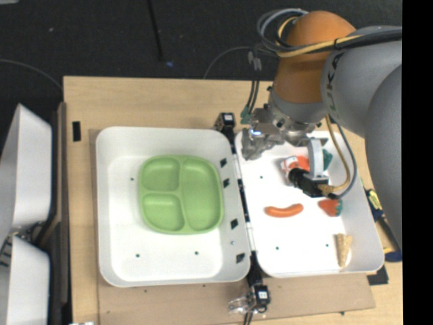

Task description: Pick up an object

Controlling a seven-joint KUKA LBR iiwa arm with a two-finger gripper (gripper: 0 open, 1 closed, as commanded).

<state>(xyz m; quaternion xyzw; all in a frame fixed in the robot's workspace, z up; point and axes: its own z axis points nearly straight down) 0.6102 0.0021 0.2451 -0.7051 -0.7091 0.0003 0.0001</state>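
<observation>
In the right bin [298, 256] lie an orange sausage [284, 210], a small red-orange piece [329, 207], a tan wedge [344, 249] by the right wall, and a red and white item [292, 162] partly hidden under the wrist. A teal piece [327, 158] peeks out beside the wrist. My gripper [252, 145] hangs over the bin's far left corner, close to the wall between the bins. It is well apart from the sausage, and I see nothing in it.
The left bin [115, 249] holds a green divided plate [181, 193] at its middle. The grey arm with its orange band [308, 53] covers the far part of the right bin. Bare bin floor lies between the sausage and the tan wedge.
</observation>
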